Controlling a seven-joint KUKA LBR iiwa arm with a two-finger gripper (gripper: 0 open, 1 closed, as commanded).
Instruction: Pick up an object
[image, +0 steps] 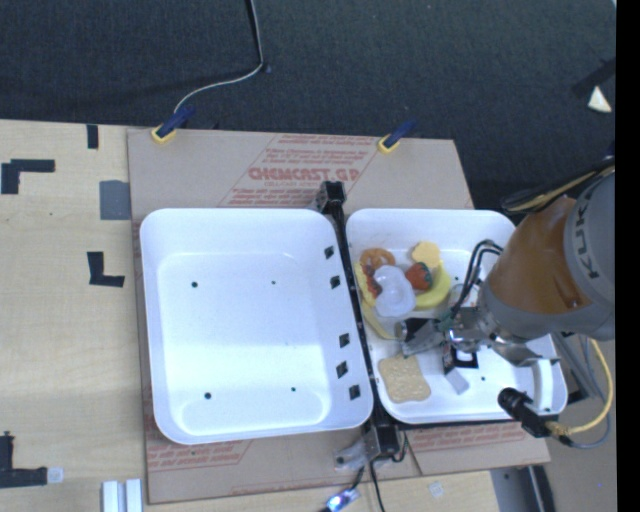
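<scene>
Hand (437, 345) low in rt bin (492, 222), grip unclear | toys (400, 280), cracker (404, 380) inside

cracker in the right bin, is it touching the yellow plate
Apart. The camera view shows the tan cracker lying nearer the front wall, with a strip of white bin floor between it and the yellow plate.

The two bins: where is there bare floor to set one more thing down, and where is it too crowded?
The left bin shows bare floor from wall to wall, the roomiest place. The right bin is crowded: a pile of toy food sits by the divider, a cracker lies near the front wall, and the end effector hangs beside them. A narrow bare strip remains along its back wall.
</scene>
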